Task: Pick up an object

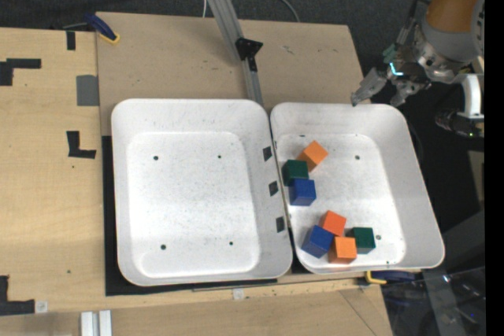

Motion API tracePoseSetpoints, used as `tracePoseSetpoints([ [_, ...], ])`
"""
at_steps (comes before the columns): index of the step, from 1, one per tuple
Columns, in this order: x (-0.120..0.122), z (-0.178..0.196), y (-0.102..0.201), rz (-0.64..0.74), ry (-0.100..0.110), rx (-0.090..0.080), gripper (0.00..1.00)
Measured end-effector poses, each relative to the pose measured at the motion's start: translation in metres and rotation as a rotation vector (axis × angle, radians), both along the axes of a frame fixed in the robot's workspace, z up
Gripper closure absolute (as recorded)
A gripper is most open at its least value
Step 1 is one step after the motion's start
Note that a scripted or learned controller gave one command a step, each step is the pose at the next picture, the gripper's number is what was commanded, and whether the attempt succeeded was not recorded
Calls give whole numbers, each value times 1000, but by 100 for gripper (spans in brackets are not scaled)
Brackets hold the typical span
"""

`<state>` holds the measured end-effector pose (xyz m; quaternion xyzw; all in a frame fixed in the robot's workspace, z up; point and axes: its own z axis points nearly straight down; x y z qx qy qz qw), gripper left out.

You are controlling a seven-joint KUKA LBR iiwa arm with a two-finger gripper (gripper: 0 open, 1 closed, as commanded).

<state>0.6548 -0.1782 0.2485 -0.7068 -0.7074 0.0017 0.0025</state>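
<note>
Unmarked coloured blocks (323, 204), right bin (409, 169)

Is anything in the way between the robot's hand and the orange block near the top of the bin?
Nothing visible. The gripper hovers at the right bin's top rim, and bare bin floor lies between it and the orange block.

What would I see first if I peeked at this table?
Probably the colorful blocks, orange, green and blue, bunched in the right bin. Next comes the robot arm with its orange band at the upper right, its claw hovering over that bin's far corner.
</note>
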Motion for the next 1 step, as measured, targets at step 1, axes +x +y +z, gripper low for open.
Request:
tracePoseSetpoints([
  [1, 1, 4, 0, 1, -4, -3, 0],
])
